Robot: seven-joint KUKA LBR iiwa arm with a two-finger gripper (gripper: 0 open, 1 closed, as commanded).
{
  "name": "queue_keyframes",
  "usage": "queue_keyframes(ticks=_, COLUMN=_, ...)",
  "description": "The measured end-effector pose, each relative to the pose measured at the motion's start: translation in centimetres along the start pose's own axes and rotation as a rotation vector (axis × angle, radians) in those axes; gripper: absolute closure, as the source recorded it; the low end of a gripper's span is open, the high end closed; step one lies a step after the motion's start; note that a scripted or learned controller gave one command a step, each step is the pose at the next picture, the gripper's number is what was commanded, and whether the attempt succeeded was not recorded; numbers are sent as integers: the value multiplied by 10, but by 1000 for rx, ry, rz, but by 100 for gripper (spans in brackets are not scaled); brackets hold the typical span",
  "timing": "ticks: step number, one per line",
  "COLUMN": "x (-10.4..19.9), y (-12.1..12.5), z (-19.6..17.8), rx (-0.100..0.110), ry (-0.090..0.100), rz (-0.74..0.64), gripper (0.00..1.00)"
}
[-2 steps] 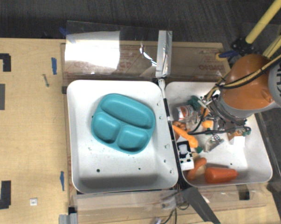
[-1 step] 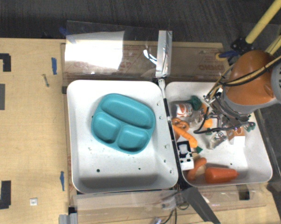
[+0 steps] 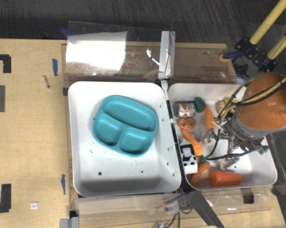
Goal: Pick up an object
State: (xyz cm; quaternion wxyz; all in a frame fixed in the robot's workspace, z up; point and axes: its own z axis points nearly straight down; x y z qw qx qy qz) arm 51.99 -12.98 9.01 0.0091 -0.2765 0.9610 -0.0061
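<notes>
Nearest, a red pepper [image 3: 224, 177] lies unlifted in the right bin [image 3: 271, 175]. Whether the tool [image 3: 223, 144], lowered among the toys, is clenched cannot be told; grasping remains.

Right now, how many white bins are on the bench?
2: the left bin holds a teal divided plate; the right bin holds small toys under the arm, which may hide some.

Brightness: even, fairly bright.
Glare: strong white sheen on clear plastic sheet [image 3: 97, 56] at 12 o'clock.
Shadow: soft, under teal tray [image 3: 125, 125].
Focus: mildly soft throughout.
</notes>
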Motion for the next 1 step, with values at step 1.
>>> queue_keyframes(ticks=1, x=4, y=5, z=-2, rx=9, ry=-10, rz=37, gripper=0)
